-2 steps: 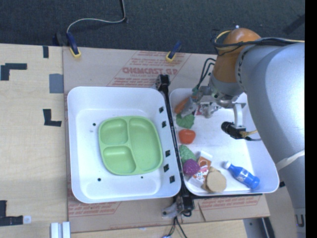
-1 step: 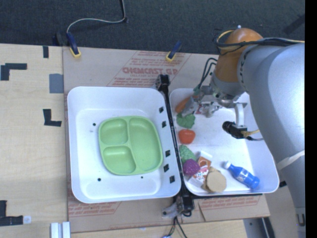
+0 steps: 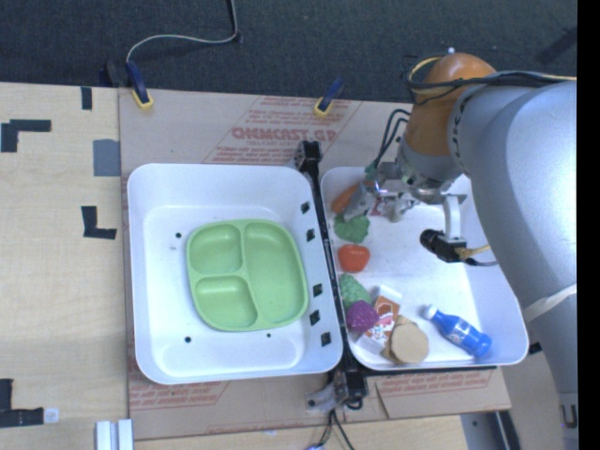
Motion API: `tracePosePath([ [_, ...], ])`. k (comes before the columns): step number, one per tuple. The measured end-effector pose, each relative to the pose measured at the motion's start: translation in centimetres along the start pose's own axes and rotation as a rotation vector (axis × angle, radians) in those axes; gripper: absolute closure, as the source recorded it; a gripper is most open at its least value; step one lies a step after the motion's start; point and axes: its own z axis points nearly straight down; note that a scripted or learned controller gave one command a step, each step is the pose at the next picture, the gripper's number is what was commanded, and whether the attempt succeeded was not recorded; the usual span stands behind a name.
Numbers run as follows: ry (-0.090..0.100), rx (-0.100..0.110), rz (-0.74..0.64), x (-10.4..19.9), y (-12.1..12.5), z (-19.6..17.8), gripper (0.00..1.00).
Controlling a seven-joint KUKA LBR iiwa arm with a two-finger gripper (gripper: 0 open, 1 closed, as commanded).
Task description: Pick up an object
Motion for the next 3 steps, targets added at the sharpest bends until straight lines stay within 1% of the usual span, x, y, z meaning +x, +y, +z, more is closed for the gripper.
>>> tracePosePath([
  [1,0.011,-0.004,-0.001,-0.9,0.1,0.0,0.0],
  [2,0.001,0.002,-0.001,0.4,0.0,0.0,0.0],
  [3,0.011,-0.004,0.0,-1.1,0.2,0.1,0.0],
])
